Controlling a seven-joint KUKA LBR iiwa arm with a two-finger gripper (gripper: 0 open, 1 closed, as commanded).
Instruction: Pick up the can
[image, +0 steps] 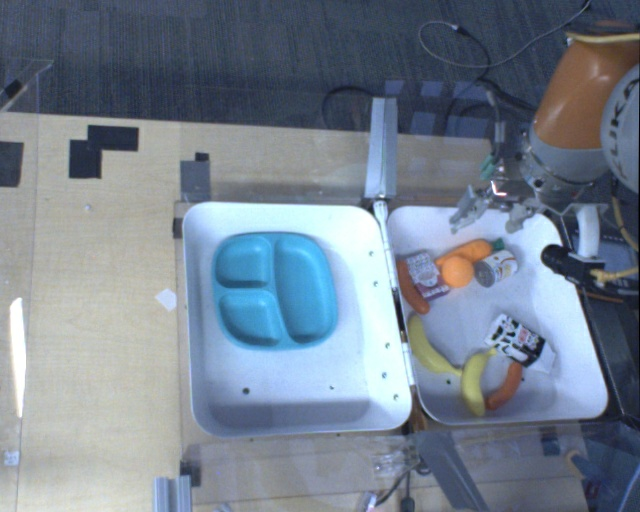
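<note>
Camera view: the end effector (492, 207) is held open above the right bin (570, 330), near the can (495, 268).

We note a bulky rounded arm segment (590, 95), its upper shell orange and the lower part grey with a pale band. Below it sits a small metal two-finger gripper (497, 207), silvery, with thin splayed prongs. A dark cable (470, 45) loops on the floor behind; whether it joins the arm we cannot tell. Partial dark lettering marks the grey shell's right edge.
</note>
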